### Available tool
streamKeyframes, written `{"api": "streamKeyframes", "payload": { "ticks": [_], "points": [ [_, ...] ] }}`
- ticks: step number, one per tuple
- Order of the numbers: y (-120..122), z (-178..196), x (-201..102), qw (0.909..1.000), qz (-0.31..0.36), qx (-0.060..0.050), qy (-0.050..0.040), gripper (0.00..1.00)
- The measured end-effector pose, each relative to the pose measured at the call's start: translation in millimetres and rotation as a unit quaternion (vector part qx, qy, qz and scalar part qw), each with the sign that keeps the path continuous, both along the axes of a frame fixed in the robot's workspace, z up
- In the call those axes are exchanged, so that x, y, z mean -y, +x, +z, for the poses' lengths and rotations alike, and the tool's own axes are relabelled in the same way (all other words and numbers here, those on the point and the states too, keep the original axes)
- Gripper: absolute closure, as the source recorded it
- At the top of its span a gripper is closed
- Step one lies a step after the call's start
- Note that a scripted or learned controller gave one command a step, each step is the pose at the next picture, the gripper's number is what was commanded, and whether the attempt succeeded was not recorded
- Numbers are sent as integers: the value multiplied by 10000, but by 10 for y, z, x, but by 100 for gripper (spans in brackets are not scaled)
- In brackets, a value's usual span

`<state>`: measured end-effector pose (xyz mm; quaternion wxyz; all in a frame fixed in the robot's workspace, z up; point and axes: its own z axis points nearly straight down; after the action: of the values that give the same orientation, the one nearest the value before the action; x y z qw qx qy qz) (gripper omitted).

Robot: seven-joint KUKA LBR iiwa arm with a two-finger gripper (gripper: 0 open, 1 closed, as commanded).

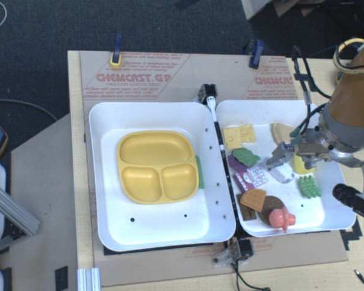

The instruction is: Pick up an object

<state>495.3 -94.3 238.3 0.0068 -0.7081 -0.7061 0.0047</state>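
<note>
Hovering over right bin's (333, 220) middle, gripper (283, 157) | grip state: can't tell tbh | board (170, 77) along the far edge reads "CHEMCAST GP" | packet (253, 176) text unreadable

1. A brown cardboard sheet (170, 71) printed with red lettering covers the bench under both bins.
2. Two blue clamps (116, 52) (255, 53) grip its far edge.
3. A yellow plastic divided plate (158, 165), three compartments, lies in the left white bin (109, 223).
4. Dark carpet (109, 11) surrounds the bench.
</note>
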Motion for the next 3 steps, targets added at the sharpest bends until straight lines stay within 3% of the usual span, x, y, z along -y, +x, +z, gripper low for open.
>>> {"api": "streamKeyframes", "payload": {
  "ticks": [1,3],
  "points": [
    [25,67,-2,10000,15,71,-8,0],
    [-98,-1046,-10,10000,6,42,-3,0]
  ]
}}
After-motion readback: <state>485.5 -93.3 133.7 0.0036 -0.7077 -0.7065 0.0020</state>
